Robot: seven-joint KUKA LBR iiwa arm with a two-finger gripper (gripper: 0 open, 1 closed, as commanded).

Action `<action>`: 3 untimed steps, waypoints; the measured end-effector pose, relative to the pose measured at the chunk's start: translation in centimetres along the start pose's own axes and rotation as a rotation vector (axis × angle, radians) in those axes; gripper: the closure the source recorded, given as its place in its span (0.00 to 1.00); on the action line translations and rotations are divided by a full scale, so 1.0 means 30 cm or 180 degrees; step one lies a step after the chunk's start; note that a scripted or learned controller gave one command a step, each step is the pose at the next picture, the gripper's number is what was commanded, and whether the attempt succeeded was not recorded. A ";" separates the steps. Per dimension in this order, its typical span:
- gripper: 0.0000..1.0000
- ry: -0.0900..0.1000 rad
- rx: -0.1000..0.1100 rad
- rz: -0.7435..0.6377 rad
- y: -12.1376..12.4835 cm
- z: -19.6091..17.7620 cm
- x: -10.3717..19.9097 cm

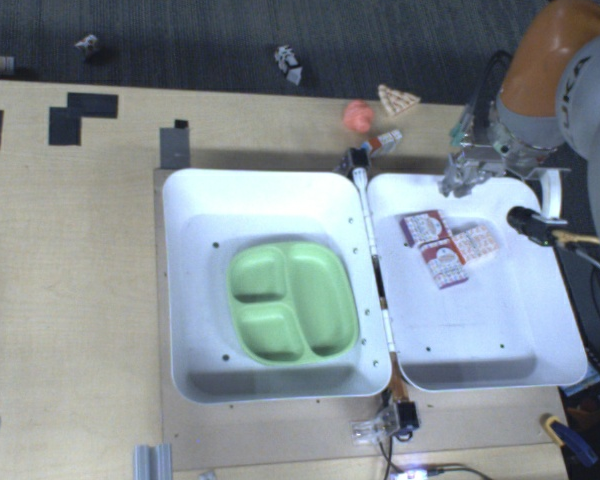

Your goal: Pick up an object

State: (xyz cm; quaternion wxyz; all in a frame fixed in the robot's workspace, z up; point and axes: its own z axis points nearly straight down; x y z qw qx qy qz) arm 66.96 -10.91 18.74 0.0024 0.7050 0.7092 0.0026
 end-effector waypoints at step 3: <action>1.00 -0.0019 -0.0036 0.0011 -0.273 0.271 0.064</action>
